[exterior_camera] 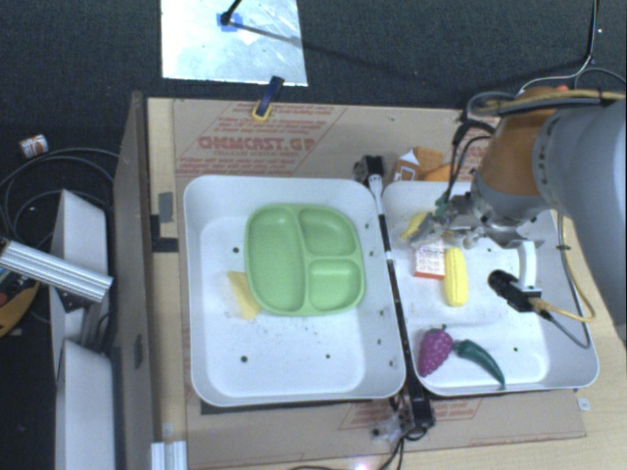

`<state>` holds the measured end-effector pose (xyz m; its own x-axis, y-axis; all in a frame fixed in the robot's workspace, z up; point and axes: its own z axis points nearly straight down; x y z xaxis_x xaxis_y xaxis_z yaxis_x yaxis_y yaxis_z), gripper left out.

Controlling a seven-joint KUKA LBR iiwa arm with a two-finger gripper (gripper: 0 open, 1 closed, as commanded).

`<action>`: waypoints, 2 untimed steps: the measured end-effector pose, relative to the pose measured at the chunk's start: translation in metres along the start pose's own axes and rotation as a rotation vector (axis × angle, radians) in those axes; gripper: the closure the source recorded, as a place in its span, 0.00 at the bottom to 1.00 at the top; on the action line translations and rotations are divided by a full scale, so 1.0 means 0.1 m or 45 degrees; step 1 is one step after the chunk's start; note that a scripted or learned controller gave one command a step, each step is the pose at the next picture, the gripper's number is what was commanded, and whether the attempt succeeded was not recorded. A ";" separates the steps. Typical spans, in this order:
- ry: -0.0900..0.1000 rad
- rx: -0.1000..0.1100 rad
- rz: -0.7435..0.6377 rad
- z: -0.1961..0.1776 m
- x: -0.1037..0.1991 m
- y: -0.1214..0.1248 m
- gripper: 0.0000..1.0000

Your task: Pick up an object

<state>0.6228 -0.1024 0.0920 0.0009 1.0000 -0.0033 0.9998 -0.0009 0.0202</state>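
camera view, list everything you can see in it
bins: 2, white, side by side on the bench
plate: 1, green, divided, left bin
yellow piece: 1, left bin, at the plate's left edge
corn: 1, yellow, right bin
packet: 1, white and red, left of the corn
grapes: 1, purple, right bin, front
pepper: 1, green, right of the grapes
arm: 1, grey with orange band, from the right
end effector: 1, over the right bin's back

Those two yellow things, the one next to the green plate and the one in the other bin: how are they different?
The yellow piece by the green plate lies in the left bin, pale and flat-looking; the corn cob lies in the right bin, brighter and rounder. The piece touches the plate's edge; the cob lies beside a small red-and-white packet. Both are yellow and lie flat.
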 end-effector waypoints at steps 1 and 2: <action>0.001 0.059 -0.007 0.07 0.13 0.43 0.00; 0.004 0.030 0.003 0.08 -0.16 -0.15 0.00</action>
<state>0.6075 -0.1189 0.0842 0.0031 1.0000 -0.0003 1.0000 -0.0031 -0.0033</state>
